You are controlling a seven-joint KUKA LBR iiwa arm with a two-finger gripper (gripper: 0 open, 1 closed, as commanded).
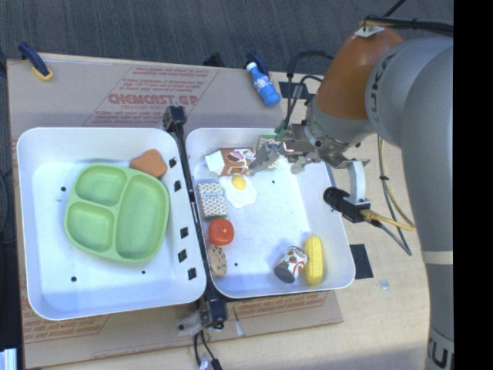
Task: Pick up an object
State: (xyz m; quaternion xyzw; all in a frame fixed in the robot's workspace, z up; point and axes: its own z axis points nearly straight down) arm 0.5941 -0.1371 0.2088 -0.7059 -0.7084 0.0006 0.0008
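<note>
My gripper point(267, 155) hangs low over the far edge of the right bin point(335, 233), just right of a brown and white packet point(233, 160). A fried egg point(239, 192) lies just in front of the packet. Toward the bin's left wall lie a checkered block point(211, 200), a red tomato point(221, 231) and a cookie point(218, 261). At the near right corner a small printed can point(290, 264) lies beside a yellow corn cob point(313, 259). Nothing is visibly held.
The left bin point(35, 222) holds a green divided plate point(117, 213) and an orange piece point(149, 163) at its far right. A black divider point(188, 206) runs between the bins. A blue clamp point(265, 86) sits behind the right bin.
</note>
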